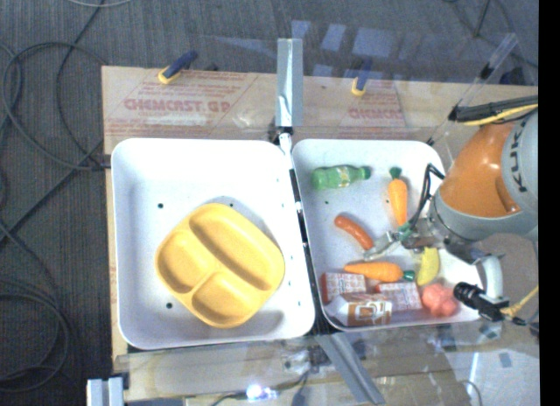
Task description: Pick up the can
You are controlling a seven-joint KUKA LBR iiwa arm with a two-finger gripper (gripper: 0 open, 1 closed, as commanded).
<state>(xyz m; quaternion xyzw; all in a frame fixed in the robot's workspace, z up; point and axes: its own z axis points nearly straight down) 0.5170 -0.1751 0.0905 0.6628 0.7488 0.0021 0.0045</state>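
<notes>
The can point(366, 311), brown with a white label, is lying on its side at the near edge of the right bin point(367, 152) among toy vegetables. A yellow divided tray point(220, 263) is sitting in the left bin point(140, 168). The gripper point(394, 243) is hovering over the right bin, its fingers' spread too unclear to tell.

We see two white bins point(131, 220). Left of the green bottle point(339, 177) lies a yellow tray point(220, 264); below it, orange carrots point(398, 200), a red-and-white can point(350, 286), a pink fruit point(440, 300).
</notes>
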